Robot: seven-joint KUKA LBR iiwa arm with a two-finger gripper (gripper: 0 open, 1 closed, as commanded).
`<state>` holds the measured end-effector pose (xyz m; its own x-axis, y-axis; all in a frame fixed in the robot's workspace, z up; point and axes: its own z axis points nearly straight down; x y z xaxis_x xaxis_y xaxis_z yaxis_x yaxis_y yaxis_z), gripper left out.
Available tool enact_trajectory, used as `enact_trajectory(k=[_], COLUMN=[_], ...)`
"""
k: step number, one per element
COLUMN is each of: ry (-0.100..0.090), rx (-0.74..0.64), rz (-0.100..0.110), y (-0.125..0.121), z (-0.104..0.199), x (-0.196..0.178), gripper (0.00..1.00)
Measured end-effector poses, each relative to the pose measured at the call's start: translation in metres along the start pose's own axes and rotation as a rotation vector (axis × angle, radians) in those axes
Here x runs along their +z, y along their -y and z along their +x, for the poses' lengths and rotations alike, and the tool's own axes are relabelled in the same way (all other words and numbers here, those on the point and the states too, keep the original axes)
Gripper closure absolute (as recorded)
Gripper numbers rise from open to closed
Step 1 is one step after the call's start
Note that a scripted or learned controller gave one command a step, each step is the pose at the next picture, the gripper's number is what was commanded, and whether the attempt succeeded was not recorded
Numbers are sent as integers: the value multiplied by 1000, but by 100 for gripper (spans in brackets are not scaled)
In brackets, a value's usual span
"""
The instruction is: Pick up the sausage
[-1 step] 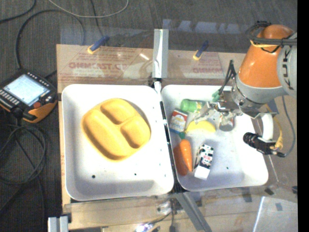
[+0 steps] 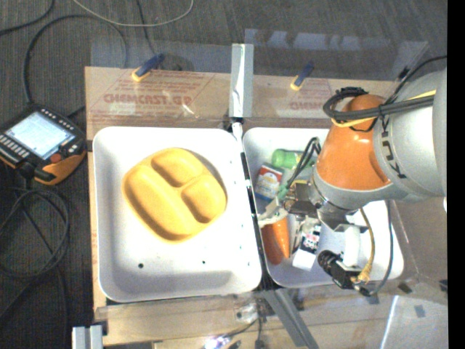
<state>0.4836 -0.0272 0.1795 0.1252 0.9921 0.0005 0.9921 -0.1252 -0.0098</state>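
Reaching down into the right bin [image 2: 396,257] from the right, the claw [image 2: 296,208] is seen low over the bin's left half, largely masked by the arm's orange band [image 2: 347,160] and grey wrist; whether it is wide, narrow or holding anything cannot be told. The sausage [image 2: 275,240], orange-brown, is seen lying just near and left of the claw, along the bin's left wall; contact cannot be judged. A small white box [image 2: 306,247] is seen just right of the sausage. Farther away, a green item [image 2: 285,157] and a red-and-blue packet [image 2: 268,181] are found. A yellow sectioned tray [image 2: 174,193] is held in the left bin [image 2: 116,267]. A teach pendant [image 2: 40,142] is seen on the floor at far left.
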Motion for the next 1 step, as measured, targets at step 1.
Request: enact_trajectory(k=[1], ry=[-1], rx=[-1], rz=[9], y=[0], z=[0], x=[-5], gripper=[100])
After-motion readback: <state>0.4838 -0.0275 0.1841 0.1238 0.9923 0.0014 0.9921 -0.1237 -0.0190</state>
